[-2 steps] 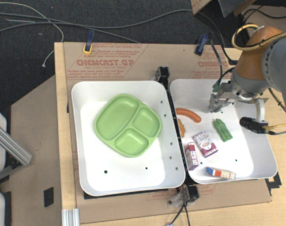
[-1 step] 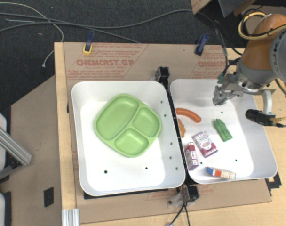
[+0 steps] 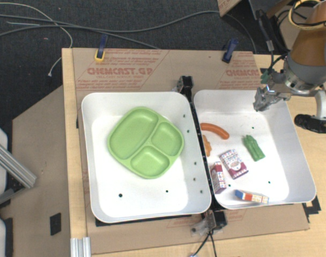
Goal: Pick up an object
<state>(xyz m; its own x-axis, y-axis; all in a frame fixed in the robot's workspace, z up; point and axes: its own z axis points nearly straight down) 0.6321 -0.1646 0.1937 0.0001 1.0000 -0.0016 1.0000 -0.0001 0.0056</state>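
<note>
Approach step: your gripper (image 3: 263, 100) hovers over the right bin's (image 3: 297, 159) far corner, finger state can't be told, nothing held, so pick a target, e.g. green block (image 3: 254, 147) at bin centre, then descend w/ alignment.

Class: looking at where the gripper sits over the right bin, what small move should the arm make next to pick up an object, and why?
Probably shift the gripper toward the bin's middle, over the green object. It sits at the right bin's far corner above bare floor, and that object lies apart from the other items.
</note>
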